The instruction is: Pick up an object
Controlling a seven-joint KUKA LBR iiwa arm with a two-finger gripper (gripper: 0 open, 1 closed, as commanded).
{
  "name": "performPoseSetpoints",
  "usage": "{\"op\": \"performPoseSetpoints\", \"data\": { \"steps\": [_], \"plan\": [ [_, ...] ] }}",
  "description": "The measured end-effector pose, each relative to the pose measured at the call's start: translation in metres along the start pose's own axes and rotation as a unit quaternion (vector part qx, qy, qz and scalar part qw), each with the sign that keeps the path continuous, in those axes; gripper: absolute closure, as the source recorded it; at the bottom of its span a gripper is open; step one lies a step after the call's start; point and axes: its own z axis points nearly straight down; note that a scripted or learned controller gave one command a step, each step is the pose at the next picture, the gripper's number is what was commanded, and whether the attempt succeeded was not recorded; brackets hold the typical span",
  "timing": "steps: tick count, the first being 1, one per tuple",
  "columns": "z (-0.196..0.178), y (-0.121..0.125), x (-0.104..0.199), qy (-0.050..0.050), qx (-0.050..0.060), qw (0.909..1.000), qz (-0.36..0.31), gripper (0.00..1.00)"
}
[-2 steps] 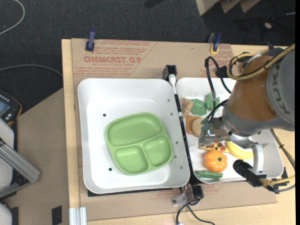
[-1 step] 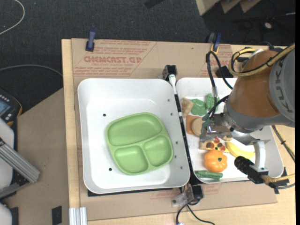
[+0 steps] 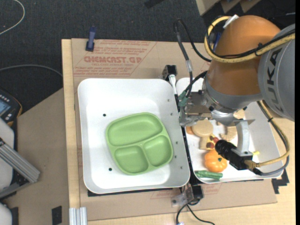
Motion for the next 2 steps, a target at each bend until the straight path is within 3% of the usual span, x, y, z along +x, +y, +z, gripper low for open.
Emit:
{"op": "performPoseSetpoints", "data": {
  "steps": [1,2],
  "plan": [
    [0.101,-0.005,-0.065,-0.003,0.011,0.9999,0.01,1.0],
    [0.085,-0.003,-0.06,-0.002,0.005,1.0,0.007,1.0]
  ]
}}
